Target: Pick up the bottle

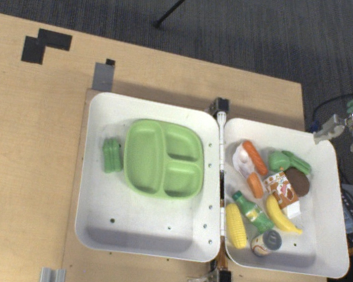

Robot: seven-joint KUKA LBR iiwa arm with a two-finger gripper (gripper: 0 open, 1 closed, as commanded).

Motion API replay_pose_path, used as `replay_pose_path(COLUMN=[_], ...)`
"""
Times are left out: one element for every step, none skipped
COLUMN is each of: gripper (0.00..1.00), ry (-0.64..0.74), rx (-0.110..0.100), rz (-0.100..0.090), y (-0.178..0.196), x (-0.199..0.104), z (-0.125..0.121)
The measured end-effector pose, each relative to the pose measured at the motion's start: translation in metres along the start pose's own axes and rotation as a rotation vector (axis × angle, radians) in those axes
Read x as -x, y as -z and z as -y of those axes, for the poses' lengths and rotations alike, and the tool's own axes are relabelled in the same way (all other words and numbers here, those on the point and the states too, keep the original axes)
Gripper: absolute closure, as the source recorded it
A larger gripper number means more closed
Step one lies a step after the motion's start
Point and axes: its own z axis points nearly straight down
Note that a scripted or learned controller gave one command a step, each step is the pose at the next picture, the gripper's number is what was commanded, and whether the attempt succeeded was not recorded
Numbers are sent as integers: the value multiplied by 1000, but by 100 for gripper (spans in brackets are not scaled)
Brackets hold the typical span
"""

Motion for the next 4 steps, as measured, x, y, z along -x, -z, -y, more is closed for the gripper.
replay_pose_path(gripper=[100,100,100,100], ry=[6,-82,-15,-96], rx=[4,0,6,4], rz=[1,0,1,0], y=[11,31,175,228], x=[-1,-29,-87,-122], z=[-1,39,87,144])
